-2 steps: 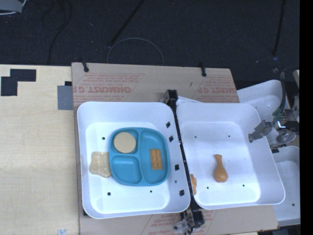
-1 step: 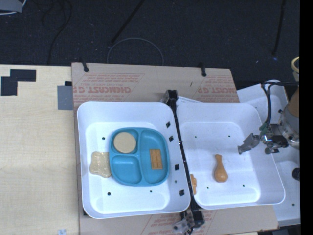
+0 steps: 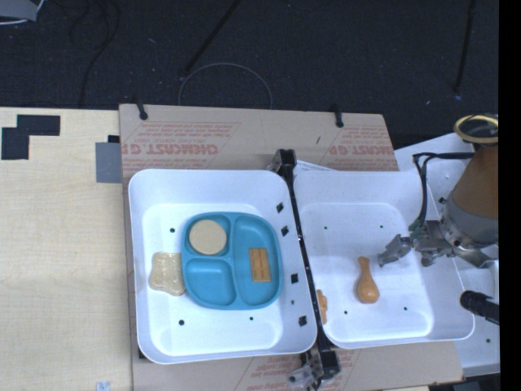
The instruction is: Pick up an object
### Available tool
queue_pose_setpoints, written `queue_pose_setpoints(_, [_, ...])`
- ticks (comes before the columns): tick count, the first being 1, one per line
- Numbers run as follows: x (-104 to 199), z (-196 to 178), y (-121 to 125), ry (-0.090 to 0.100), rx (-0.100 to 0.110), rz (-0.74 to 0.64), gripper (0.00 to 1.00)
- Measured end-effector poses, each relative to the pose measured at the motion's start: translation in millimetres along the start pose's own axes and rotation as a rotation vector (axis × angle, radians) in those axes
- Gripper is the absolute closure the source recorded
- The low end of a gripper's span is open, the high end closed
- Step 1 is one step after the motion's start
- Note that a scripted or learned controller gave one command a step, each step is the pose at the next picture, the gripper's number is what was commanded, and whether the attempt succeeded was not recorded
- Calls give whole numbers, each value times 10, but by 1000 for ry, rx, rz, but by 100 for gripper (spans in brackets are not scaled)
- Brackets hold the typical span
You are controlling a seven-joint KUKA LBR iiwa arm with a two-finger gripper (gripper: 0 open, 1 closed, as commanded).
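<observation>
A tan drumstick-shaped toy (image 3: 367, 281) lies in the right bin (image 3: 350, 194), thick end toward the front. My gripper (image 3: 412, 253) hangs over the right side of that bin, up and to the right of the drumstick and apart from it. Its fingers stand open with nothing between them. A small orange piece (image 3: 322, 306) rests against the right bin's left wall. In the left bin (image 3: 155, 202) a blue divided tray (image 3: 230, 261) carries a round beige disc (image 3: 207, 236) and a brown rectangular piece (image 3: 259, 264). A pale bread-like piece (image 3: 167, 273) lies at the tray's left edge.
A black divider (image 3: 295, 243) runs between the two bins. The arm's orange-banded wrist (image 3: 480, 190) stands over the right bin's right rim. Cardboard (image 3: 244, 141) lies under the bins; a wooden bench top (image 3: 57, 251) extends to the left.
</observation>
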State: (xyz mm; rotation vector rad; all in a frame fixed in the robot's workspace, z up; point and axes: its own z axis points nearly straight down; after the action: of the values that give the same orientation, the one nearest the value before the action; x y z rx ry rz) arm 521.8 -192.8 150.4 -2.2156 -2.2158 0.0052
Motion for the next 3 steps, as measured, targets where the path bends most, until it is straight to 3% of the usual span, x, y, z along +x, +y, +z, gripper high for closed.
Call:
queue_pose_setpoints(1, [9, 631, 6, -2, -4, 2, 0])
queue_pose_setpoints(2, [-3, 509, 7, -3, -5, 5, 100])
queue_pose_setpoints(3, [-42, -120, -1, -5, -11, 1, 100])
